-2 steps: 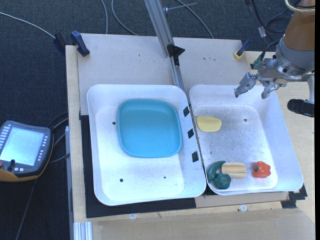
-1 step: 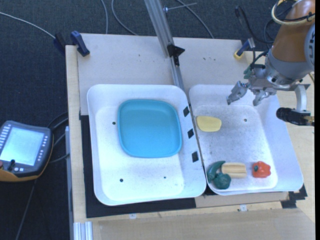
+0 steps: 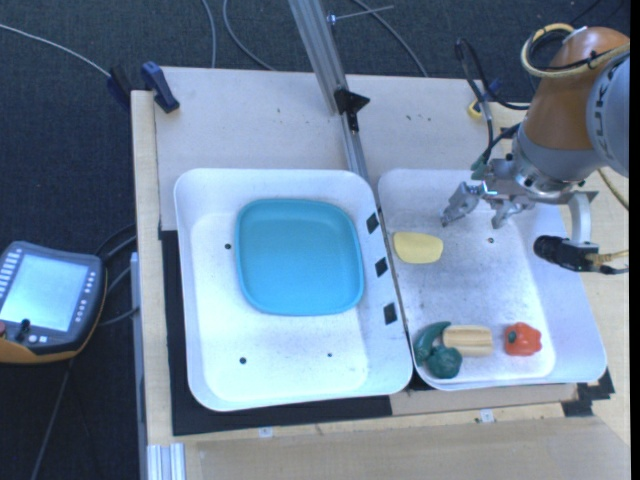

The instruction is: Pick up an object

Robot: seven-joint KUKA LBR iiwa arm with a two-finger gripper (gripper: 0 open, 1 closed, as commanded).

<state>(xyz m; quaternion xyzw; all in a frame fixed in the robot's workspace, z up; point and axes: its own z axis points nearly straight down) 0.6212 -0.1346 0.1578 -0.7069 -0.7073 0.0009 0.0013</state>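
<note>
gripper (image 3: 483, 208) over far end of right bin (image 3: 560, 298), fingers spread open, holding nothing. yellow piece (image 3: 418, 247) just beside it to the left. green piece (image 3: 437, 350), tan block (image 3: 468, 340), red pepper (image 3: 521, 339) along near edge. teal plate (image 3: 298, 255) in left bin (image 3: 210, 368).

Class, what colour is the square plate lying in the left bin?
Light blue, a turquoise shade; the plate shows clearly in the camera view.
</note>
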